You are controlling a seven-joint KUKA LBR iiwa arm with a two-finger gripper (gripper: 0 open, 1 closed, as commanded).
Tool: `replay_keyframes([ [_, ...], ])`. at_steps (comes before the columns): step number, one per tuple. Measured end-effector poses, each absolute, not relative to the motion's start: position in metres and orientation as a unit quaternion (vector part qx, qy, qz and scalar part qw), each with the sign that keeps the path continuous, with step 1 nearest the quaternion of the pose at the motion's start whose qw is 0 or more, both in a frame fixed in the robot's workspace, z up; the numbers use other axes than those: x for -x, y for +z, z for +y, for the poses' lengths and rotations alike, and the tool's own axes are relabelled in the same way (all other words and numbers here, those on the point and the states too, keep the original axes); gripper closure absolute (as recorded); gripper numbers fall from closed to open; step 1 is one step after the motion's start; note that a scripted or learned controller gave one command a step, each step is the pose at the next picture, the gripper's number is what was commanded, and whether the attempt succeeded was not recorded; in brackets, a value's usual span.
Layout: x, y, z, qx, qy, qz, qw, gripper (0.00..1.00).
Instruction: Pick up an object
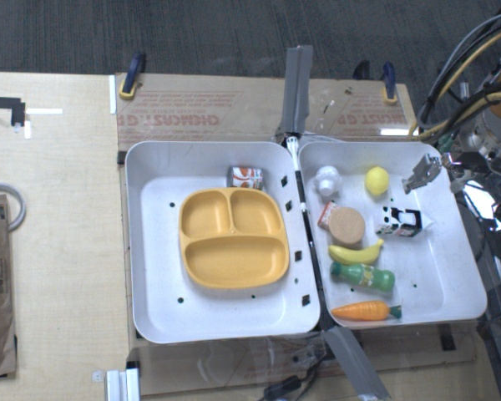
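Arm [493, 140] cut off by right edge. Gripper [423, 172] finger state indistinct. Small carton [245, 176] partly hidden behind yellow plate [233, 237]; print on it too small to read.

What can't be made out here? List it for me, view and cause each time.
- Camera view: the tool is small and seen at a slant over the right bin, so its fingers' state is unclear.
- Camera view: the small carton sits partly behind the yellow divided plate; its print is too small to read.
- Camera view: the red packet lies partly under the round brown piece.
- Camera view: the arm is cut off by the right edge.
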State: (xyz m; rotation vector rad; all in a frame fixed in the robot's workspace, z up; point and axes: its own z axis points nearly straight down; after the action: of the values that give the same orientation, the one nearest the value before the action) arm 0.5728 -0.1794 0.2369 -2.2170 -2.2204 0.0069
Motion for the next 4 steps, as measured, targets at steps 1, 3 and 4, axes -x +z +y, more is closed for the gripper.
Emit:
replay_keyframes([
  [1,-0.538,0.12,-0.176,0.697,0.0019,-0.717,0.002,0.0],
  [3,-0.593,0.09,-0.175,0.526,0.0005,-0.85,0.0,0.0],
  [4,-0.66,0.146,-0.184,0.426,0.0005,-0.905,-0.002,0.0],
])
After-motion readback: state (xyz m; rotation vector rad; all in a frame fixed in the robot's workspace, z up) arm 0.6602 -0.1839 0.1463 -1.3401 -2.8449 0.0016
